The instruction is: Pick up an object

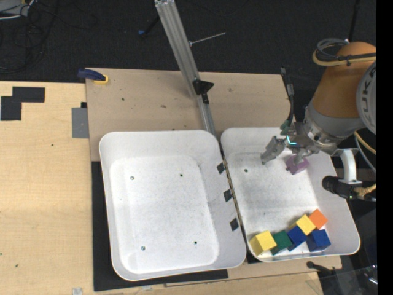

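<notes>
My gripper hangs over the upper part of the right bin, reaching in from the right. Its two fingers are spread apart, so it is open, with nothing between them. A small purple block lies just under the right finger; I cannot tell whether they touch. In the bin's near right corner sits a cluster of blocks: a yellow one, a green one, a blue one, a second yellow one and an orange one.
The left bin stands beside the right one, joined by black clips. A slanted aluminium rail rises behind the bins. The bench's tan board spreads to the left.
</notes>
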